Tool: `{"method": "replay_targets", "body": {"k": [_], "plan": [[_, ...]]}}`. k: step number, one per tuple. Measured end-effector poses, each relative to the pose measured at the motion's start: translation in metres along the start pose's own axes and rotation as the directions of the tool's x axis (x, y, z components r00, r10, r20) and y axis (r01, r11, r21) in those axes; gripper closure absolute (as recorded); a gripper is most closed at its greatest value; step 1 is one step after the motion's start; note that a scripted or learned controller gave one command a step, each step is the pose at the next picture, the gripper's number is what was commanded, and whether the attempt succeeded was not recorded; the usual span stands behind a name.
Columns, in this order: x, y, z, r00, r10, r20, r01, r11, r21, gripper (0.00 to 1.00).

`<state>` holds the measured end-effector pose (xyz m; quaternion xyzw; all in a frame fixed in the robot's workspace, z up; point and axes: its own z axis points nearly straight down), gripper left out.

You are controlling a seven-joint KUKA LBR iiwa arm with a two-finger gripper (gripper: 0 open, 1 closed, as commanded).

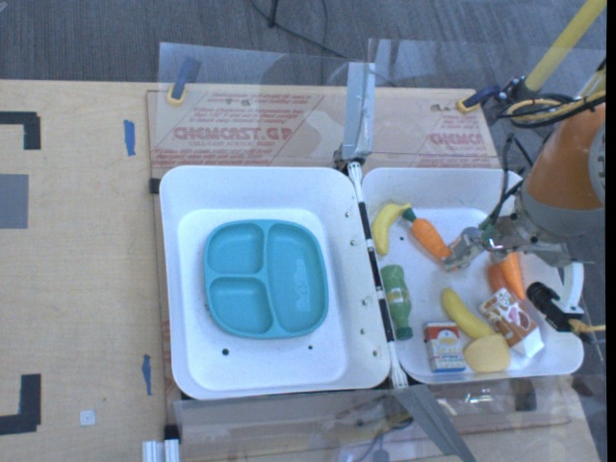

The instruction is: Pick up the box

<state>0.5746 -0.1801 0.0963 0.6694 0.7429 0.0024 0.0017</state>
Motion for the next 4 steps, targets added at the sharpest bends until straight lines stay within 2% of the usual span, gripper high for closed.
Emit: {"method": "replay_targets", "body": {"k": [1, 2, 3, 4], "plan": [[-0.032, 0.072, 0.008, 0.995, -0.103, -0.013, 0.103, 0.995, -0.005, 0.0], [-0.032, 0.09, 0.009, 0.999, -0.033, -0.004, 0.033, 0.999, 0.012, 0.0], [-0.032, 0.09, 0.009, 0.999, -0.033, -0.004, 0.033, 0.999, 0.012, 0.0], [-0.05, 0.078, -0.15, 1.0, -0.004, 0.004, 0.004, 1.0, 0.001, 0.0]]}}
